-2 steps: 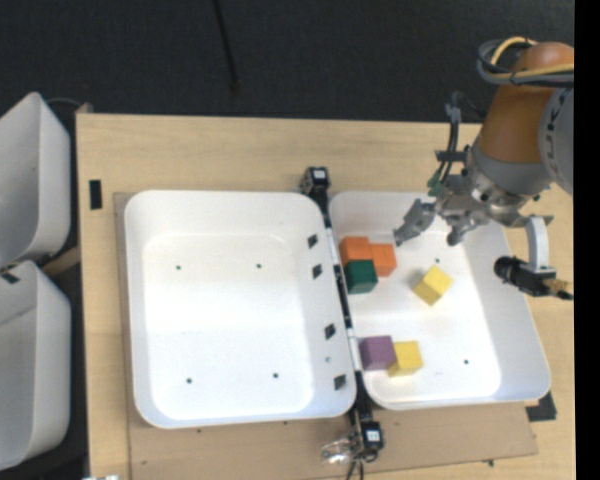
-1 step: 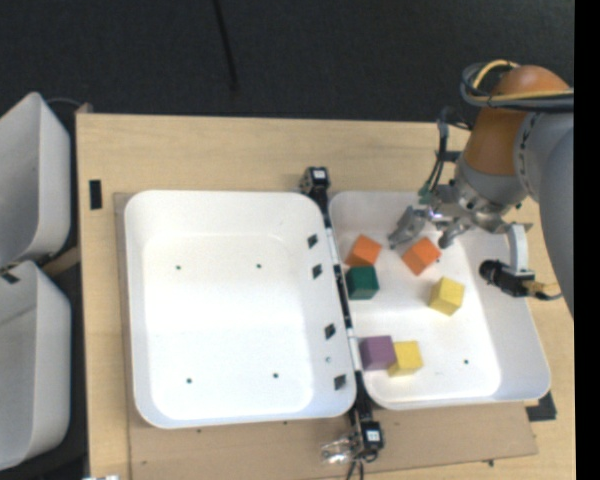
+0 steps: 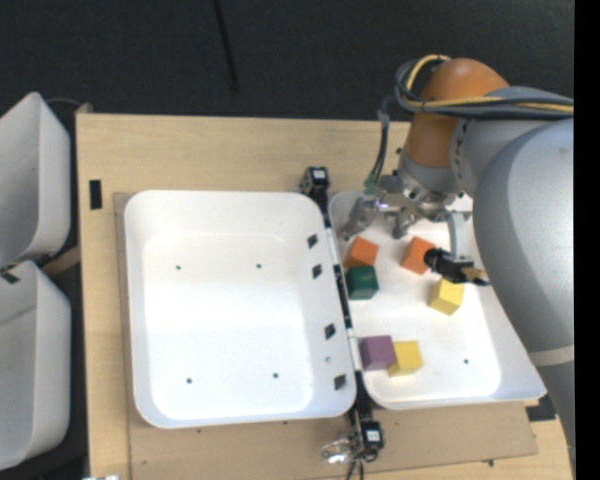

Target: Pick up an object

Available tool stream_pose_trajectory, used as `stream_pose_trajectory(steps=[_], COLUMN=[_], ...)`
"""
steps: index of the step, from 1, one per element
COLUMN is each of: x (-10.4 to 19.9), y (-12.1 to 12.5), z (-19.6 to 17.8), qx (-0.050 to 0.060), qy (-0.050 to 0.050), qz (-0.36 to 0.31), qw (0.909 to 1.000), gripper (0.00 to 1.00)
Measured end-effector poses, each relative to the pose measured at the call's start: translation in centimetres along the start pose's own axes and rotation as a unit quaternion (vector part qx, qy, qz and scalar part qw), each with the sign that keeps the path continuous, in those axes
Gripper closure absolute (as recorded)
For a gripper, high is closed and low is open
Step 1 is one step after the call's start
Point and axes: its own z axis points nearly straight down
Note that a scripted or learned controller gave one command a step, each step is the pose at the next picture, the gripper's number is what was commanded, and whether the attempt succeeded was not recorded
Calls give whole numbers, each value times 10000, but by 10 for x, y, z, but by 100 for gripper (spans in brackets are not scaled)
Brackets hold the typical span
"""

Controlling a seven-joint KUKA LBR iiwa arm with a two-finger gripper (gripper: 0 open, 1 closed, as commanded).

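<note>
Gripper hangs over the far end of the right bin; whether its fingers are open or closed cannot be told. Blocks lie loose below: orange, green, orange, yellow, purple, yellow.

One fixed camera looks down at a slant on both bins, arm entering from right.

Wooden bench, dark floor, white chairs
</note>
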Motion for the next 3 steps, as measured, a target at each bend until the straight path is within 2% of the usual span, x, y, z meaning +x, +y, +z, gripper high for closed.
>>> stream_pose_trajectory(steps=[1, 2, 3], x=[-69, -32, -35], y=[-20, -38, -34], z=[-36, 0, -14], qx=[-22, -47, -87], qy=[20, 3, 2], qz=[65, 32, 38], qw=[10000, 10000, 10000], gripper=[0, 0, 100])
